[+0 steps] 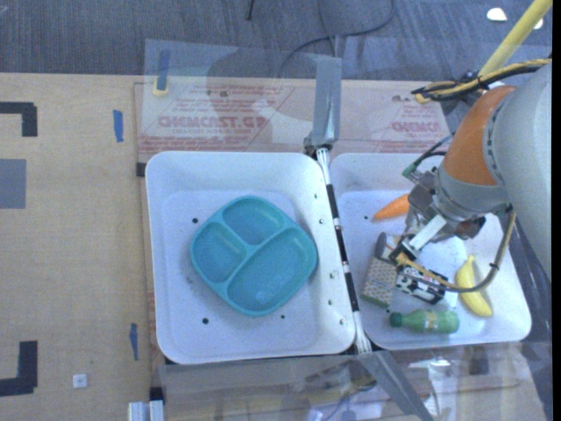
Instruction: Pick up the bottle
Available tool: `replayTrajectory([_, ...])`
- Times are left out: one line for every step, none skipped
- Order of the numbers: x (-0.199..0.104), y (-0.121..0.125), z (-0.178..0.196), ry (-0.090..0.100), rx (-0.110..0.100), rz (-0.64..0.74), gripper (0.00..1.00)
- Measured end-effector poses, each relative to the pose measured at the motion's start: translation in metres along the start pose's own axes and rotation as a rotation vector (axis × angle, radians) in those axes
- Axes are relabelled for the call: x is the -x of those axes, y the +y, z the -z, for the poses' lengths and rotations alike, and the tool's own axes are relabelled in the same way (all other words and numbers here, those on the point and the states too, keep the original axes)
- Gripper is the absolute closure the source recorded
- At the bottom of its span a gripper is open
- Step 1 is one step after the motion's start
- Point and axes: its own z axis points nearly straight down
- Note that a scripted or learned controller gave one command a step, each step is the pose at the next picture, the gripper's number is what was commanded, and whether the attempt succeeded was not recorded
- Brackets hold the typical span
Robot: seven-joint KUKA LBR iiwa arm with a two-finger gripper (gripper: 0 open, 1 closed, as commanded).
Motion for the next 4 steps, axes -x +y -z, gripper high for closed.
replayTrajectory([-0.063,0.053,0.169,-0.003,-0.007,0.248,1.00])
replayTrajectory([-0.050,0.010,0.336,-0.006,-0.006,-0.311,1.00])
replayTrajectory([-0.117,0.000,0.336,-0.005,-0.006,-0.483,1.00])
replayTrajectory([-0.187,-0.080,0.336,-0.005,-0.005,-0.572,1.00])
